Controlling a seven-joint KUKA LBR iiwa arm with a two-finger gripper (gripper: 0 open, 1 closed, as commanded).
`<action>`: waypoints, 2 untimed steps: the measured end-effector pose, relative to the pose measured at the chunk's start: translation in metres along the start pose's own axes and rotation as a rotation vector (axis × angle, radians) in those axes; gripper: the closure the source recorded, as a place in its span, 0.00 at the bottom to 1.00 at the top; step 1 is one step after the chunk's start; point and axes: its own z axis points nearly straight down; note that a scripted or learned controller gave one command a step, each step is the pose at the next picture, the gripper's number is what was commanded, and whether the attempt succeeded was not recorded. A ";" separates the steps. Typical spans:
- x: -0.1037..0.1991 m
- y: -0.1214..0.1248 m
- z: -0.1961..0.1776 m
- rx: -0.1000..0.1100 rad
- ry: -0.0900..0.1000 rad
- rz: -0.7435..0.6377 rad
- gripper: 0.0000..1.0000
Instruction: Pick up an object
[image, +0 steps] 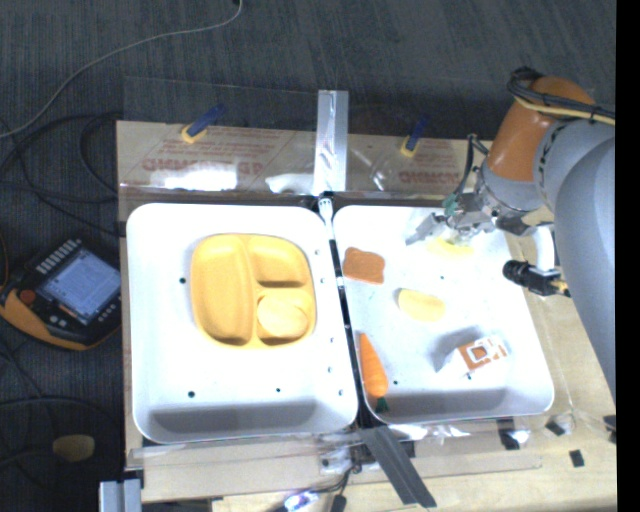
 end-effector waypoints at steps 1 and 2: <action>-0.003 -0.001 -0.003 -0.001 -0.013 -0.003 1.00; 0.000 -0.001 -0.002 0.004 -0.007 -0.004 0.00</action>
